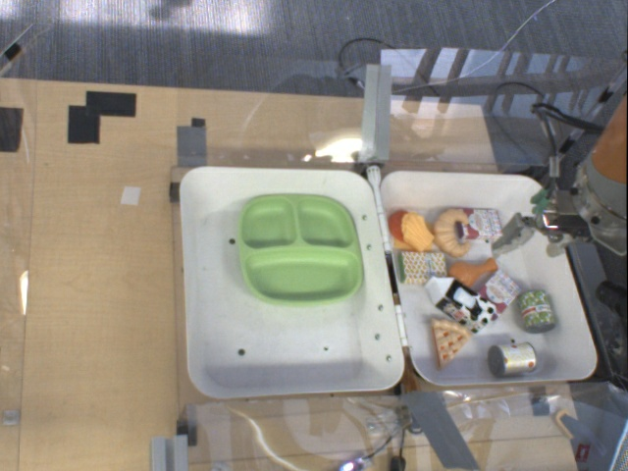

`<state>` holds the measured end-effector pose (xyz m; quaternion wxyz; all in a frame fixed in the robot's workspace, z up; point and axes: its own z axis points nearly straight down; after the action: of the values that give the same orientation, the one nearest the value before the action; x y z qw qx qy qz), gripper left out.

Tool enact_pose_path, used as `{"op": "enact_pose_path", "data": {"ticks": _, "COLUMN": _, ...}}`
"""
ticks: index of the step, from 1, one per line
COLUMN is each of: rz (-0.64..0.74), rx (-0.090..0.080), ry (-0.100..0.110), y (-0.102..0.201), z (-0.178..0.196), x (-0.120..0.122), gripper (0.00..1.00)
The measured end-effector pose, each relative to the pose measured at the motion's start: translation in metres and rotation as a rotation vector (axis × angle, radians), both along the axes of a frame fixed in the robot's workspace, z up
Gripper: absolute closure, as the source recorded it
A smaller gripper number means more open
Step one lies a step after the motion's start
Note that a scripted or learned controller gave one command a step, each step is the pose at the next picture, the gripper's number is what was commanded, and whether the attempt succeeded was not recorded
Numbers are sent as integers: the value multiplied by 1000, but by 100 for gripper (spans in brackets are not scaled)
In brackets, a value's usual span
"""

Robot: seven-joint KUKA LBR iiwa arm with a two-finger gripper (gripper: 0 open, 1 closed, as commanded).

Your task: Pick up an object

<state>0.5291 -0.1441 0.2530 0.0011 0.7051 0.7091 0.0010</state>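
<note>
Over the right bin's [587, 356] far right edge, the gripper [530, 230] hung open and empty, seemingly poised to pick toy food.

bins [196, 292]: 2
green tray [299, 247]: 1
cans [513, 358]: 2
pizza slice [449, 340]: 1
donut [453, 230]: 1
carrot [475, 272]: 1

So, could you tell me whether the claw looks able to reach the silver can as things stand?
Probably yes: the silver can lies apart near the right bin's front edge, uncovered from above.
</note>
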Motion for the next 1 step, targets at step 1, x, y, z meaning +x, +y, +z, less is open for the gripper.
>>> {"op": "enact_pose_path", "data": {"ticks": 1, "rz": 14, "rx": 1, "ry": 3, "y": -59, "z": -100, "x": -9, "gripper": 0}}
